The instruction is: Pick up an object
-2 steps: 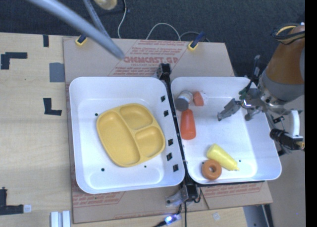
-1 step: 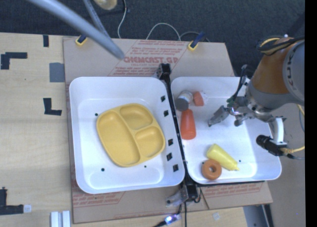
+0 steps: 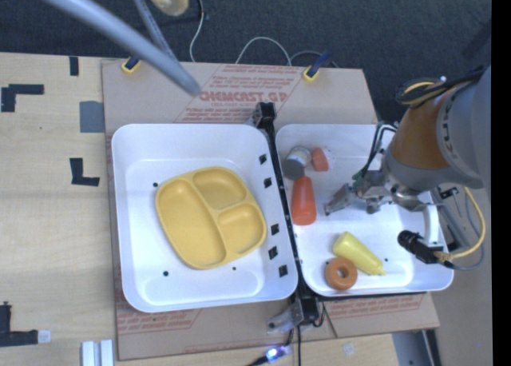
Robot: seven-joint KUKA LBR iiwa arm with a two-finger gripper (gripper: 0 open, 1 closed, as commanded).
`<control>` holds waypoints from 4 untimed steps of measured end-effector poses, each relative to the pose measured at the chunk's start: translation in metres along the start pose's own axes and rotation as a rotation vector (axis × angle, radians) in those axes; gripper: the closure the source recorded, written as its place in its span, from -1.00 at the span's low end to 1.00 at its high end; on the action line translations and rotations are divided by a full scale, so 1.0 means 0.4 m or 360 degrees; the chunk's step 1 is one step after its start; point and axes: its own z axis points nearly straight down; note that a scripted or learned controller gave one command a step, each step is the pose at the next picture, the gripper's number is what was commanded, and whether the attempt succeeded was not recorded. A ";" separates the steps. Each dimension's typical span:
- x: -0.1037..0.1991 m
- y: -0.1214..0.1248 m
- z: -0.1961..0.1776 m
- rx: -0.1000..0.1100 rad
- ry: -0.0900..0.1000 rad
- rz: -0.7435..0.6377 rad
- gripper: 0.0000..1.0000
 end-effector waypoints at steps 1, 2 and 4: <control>0.000 0.001 -0.032 -0.0002 0.0000 -0.0001 1.00; 0.006 -0.005 -0.138 -0.0005 0.0002 0.0000 1.00; 0.043 0.015 -0.387 -0.0008 0.0001 -0.0002 1.00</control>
